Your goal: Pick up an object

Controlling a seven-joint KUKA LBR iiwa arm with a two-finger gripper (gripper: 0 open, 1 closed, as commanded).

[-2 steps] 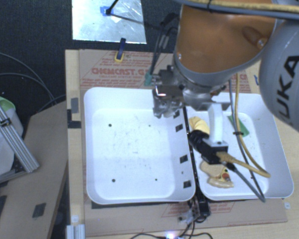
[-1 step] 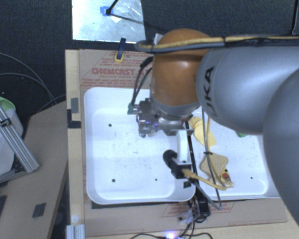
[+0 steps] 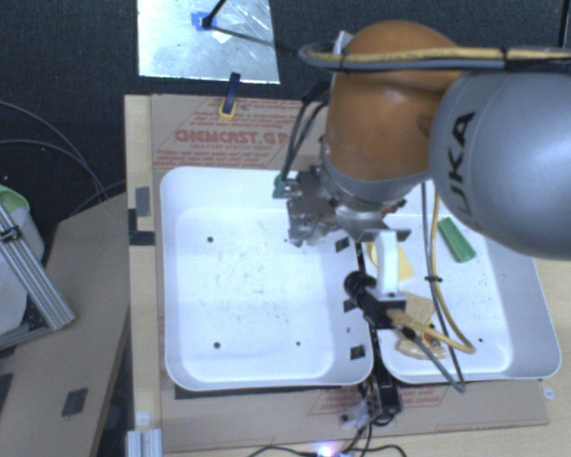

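Above the left bin (image 3: 238, 293) hangs the gripper (image 3: 307, 220); its opening cannot be told; green block (image 3: 455, 239) in right bin (image 3: 500, 327)

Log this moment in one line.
gripper: low over left bin, near its right wall | right bin: green stick, tan piece | grasp: none seen

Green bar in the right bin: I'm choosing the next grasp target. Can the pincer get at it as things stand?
Probably yes. The green bar lies on the floor of the right bin, nothing on it, and the pincer hangs near the bins' shared edge; the arm hides part of that bin.
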